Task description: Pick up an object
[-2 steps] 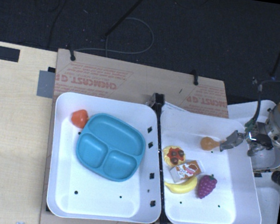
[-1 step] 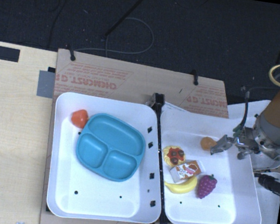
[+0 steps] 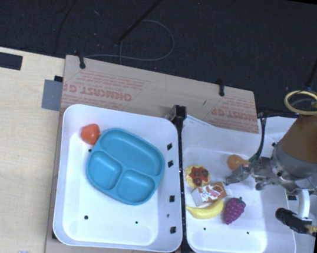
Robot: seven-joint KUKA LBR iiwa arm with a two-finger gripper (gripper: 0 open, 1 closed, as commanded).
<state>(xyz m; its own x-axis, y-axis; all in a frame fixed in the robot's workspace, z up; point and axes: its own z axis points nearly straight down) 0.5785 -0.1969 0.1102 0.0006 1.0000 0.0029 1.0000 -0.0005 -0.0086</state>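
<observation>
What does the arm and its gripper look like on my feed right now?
The arm is orange at the upper part, with a grey wrist section below. A yellowish cable loop sits above it, and a dark cable runs down beside it. The gripper is grey metal with thin fingers.

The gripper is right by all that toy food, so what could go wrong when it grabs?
The gripper hangs over a tight cluster: the banana, grapes and snack packet touch, so it may pinch two or knock one aside. The small orange item beside it could roll off if bumped.
</observation>
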